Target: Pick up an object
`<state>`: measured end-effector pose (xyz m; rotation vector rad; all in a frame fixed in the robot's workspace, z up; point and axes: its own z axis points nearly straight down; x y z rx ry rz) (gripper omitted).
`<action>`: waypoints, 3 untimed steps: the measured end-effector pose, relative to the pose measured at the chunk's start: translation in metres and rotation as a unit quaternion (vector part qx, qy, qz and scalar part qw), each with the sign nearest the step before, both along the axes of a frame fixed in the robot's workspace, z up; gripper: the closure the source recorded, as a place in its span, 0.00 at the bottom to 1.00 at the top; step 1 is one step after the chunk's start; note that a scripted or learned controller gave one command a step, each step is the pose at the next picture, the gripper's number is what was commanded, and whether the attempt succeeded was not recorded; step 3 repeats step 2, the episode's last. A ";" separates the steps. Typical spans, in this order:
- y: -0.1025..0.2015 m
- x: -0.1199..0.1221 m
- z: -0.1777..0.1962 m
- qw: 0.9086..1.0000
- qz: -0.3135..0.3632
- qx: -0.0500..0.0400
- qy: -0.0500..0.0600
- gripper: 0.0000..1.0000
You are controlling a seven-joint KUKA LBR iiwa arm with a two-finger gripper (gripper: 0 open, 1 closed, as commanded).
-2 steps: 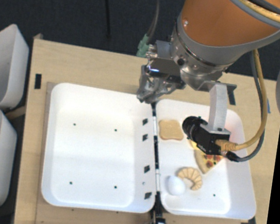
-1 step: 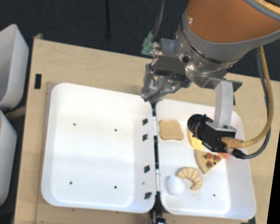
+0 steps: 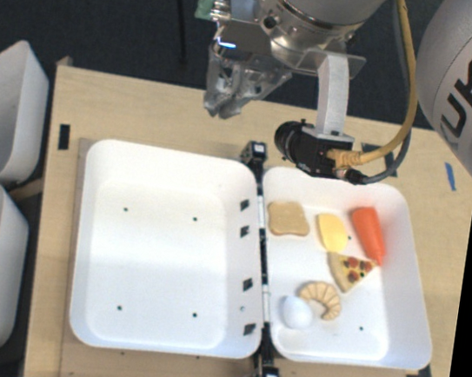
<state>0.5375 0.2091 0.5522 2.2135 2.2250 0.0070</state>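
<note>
So my end effector [image 3: 226, 94] hangs high above the worktop [image 3: 142, 108], and I cannot tell how it is set. Nothing is picked yet. Toast [image 3: 288, 219], cheese [image 3: 331, 232] and carrot [image 3: 369, 232] wait in the right bin [image 3: 403, 331].

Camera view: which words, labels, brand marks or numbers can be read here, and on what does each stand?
"UK": dark letters, cut off by the frame edge, on the grey arm casing at top right.
No other text is readable. The toy foods in the right bin and both white bins carry no lettering, and the small black clips between the bins are too small to show any.
</note>
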 end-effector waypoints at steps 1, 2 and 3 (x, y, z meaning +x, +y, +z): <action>0.013 -0.027 -0.001 1.000 0.000 0.000 0.003 1.00; 0.012 -0.022 -0.001 1.000 -0.002 -0.001 0.002 1.00; 0.012 -0.022 -0.001 1.000 -0.002 -0.001 0.002 1.00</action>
